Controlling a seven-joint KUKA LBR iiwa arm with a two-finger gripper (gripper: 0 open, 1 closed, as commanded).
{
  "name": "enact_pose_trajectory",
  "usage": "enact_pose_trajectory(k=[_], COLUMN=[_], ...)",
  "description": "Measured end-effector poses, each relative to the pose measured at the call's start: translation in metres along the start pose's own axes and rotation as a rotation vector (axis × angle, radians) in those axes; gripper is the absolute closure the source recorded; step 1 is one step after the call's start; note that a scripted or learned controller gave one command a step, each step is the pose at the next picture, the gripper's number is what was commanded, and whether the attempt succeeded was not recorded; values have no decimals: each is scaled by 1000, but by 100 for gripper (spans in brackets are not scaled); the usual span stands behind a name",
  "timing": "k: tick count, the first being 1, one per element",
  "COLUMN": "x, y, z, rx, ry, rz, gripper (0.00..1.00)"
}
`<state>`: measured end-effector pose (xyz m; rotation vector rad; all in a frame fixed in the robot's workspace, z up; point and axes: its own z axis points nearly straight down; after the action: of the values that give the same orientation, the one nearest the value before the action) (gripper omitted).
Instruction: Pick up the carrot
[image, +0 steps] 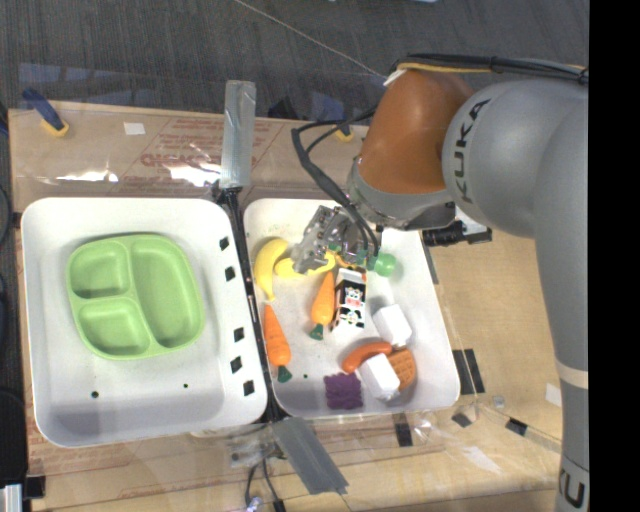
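Two carrots lie in the right bin (425, 300). One carrot (323, 297) lies near the bin's middle, slanted, its green tip toward the front. The other carrot (275, 340) rests along the left wall. My gripper (325, 243) hangs low over the back of the bin, just above the upper end of the middle carrot and the right end of a yellow banana (267, 265). Nothing is visibly held.
Beside the middle carrot is a cow-patterned carton (350, 302). A white block (392, 322), a green item (384, 265), purple grapes (343, 391), a sausage (364, 354) and a waffle piece (404, 368) crowd the bin's right and front. The left bin (60, 400) holds a green divided plate (135, 295).
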<state>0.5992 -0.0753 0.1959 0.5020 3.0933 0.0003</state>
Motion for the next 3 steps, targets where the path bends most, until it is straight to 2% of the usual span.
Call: enact_pose_trajectory(k=[1, 2, 3], x=[1, 39, 37], y=[-1, -41, -38], z=[3, 105, 94], rx=[2, 4, 2], ry=[6, 10, 8], rz=[0, 29, 22], gripper=[0, 0, 100])
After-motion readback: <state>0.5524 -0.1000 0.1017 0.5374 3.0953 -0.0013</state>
